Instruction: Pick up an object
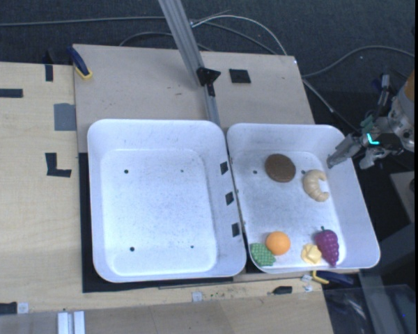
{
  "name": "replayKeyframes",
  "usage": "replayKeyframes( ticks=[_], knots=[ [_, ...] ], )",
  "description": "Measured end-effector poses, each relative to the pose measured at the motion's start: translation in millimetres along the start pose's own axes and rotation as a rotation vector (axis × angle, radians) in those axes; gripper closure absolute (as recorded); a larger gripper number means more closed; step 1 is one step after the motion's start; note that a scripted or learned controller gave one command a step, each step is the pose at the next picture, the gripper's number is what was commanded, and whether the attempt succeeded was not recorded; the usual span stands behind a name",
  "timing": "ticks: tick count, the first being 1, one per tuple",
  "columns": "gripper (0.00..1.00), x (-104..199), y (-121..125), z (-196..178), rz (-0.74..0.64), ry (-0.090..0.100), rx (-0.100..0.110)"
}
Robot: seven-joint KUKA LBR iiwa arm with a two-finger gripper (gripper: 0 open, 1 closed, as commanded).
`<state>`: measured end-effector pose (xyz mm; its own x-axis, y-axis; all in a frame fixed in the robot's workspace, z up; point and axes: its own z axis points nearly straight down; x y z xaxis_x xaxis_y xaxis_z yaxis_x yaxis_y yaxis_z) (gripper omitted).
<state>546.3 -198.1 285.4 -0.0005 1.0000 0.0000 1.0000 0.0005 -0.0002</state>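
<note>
Right bin (348, 186) as reference, near edge first: green item (262, 255) at its near-left corner, orange ball (278, 243) just beside it, then yellow piece (311, 254) and purple grape bunch (327, 245) toward the near-right corner. Further back, croissant-shaped piece (316, 185) sits mid-right, brown disc (280, 168) just left of it, the two close but apart. Gripper (356, 154) hangs over the bin's far-right rim, fingers spread apart, nothing between them; left bin (97, 186) sits alongside.
</note>
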Motion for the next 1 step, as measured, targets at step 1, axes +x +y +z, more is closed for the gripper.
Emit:
replayKeyframes(
  ticks=[1],
  knots=[
    [0.0,0.0,0.0,0.0,0.0,0.0,0.0]
  ],
)
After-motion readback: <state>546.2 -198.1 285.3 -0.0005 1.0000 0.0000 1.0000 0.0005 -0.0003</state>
